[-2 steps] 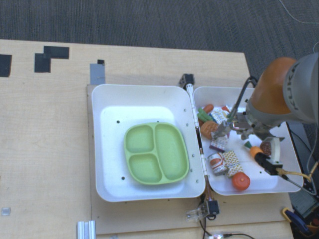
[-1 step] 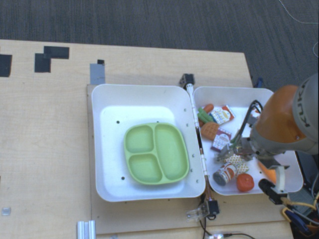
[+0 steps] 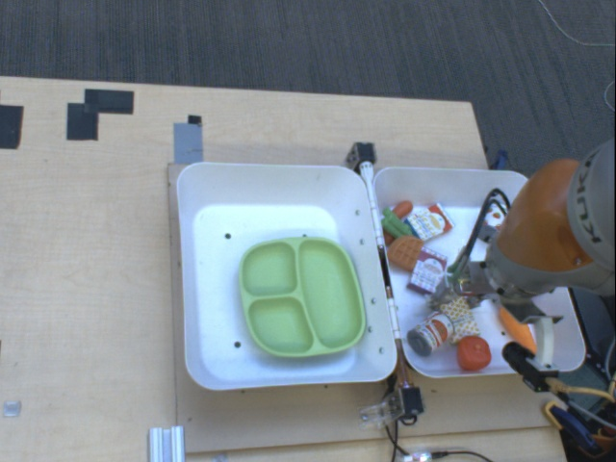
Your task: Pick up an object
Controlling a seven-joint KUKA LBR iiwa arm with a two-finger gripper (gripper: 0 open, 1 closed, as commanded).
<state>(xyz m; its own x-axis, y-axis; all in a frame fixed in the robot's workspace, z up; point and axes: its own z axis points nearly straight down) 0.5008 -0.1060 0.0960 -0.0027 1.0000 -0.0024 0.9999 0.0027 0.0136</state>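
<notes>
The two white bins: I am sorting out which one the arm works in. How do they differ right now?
The left bin is wider and holds one thing, a green divided plate; the right bin is narrower and crowded with small items, among them a can and a red tomato. The arm hangs over the right bin, not over the left bin. Both are shallow, white and rounded at the corners.

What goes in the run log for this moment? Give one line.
arm: over right bin | left bin: green divided plate | right bin: can, tomato, carrot, packets | grasp: none seen
</notes>
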